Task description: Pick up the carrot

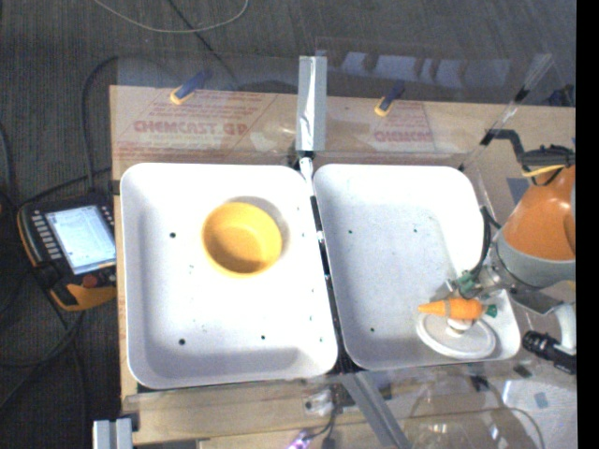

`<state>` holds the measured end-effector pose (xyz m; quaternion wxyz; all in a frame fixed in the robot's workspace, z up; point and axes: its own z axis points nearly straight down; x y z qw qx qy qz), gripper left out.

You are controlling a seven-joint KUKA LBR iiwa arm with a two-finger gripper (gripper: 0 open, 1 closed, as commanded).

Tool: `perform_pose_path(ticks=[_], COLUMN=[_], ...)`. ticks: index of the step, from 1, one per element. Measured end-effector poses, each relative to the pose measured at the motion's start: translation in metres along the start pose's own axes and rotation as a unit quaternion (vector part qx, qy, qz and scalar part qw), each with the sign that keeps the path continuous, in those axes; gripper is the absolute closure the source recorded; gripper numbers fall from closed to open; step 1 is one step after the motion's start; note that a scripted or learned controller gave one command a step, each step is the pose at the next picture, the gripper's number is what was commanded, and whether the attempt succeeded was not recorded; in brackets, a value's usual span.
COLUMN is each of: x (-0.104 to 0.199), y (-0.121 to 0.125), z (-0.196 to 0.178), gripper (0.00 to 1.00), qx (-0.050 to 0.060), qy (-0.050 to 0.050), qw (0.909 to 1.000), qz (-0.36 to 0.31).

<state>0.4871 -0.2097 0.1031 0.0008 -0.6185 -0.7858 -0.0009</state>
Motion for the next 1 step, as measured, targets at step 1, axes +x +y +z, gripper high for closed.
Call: perform_pose_path(ticks=[1], x=[-0.0001], y=[0.0001], z=[0.0], gripper=[0.0], qx=[0.0], qy=[0.0], qw=[1.0], qz=[0.0])
